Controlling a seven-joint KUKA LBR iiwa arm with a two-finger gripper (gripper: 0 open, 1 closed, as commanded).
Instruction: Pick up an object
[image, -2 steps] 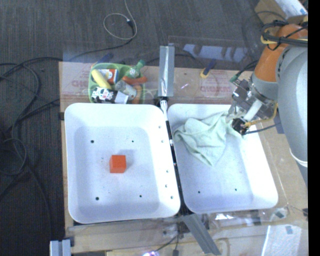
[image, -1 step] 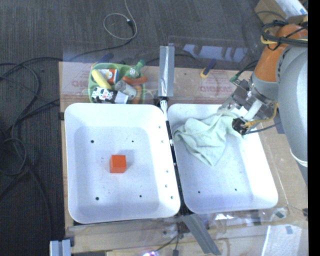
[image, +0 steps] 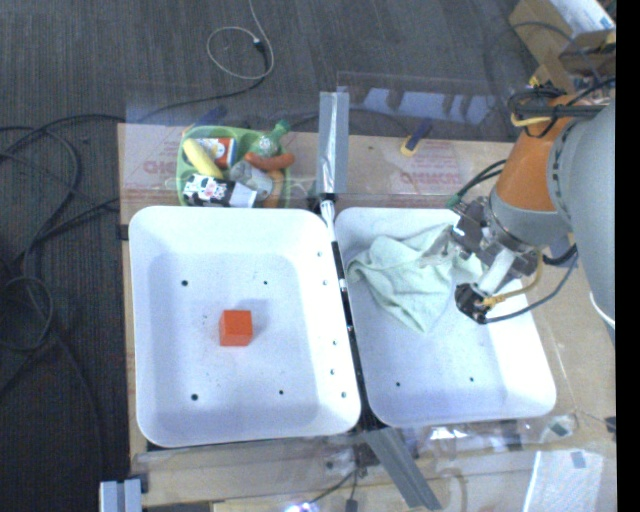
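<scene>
We see a crumpled pale green cloth (image: 408, 280) lying in the upper part of the right bin (image: 500, 390), its right edge under the gripper (image: 462, 250); whether the gripper is open or grasps the cloth, we cannot tell. A small orange block (image: 236, 327) sits alone in the left bin (image: 170, 400), well apart, and a green basket of toys (image: 233, 166) stands behind that bin.

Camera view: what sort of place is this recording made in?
Most likely a robotics lab test bench, not a home or a shop. Two shallow white plastic bins sit on a plywood bench, loose black cables trail over dark carpet, and the grey arm's gripper reaches over a crumpled pale green cloth.
</scene>
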